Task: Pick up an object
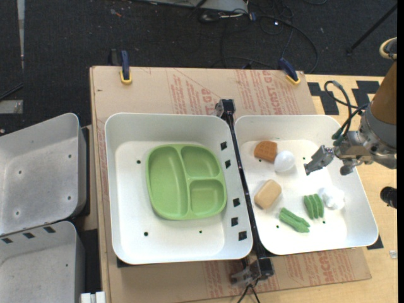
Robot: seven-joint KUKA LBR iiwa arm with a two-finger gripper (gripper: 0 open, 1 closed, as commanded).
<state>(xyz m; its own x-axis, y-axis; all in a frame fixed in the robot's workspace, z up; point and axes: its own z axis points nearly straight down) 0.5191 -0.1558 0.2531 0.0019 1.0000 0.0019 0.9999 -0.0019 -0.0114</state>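
While the arm hangs over the right bin, we judge the pick not yet made.

We list from largest to smallest: 2 white bins, the left bin (126, 188) holding a green divided plate (187, 182), the right bin (360, 223) holding 6 small objects; a tan block (267, 194), a brown piece (266, 150), a white ball (285, 161), 2 green pieces (294, 220) (314, 206) and a white lump (332, 198) all lie on the floor. The gripper (323, 158) hovers near the white ball, fingers spread, nothing between them; selecting, closing and lifting remain.
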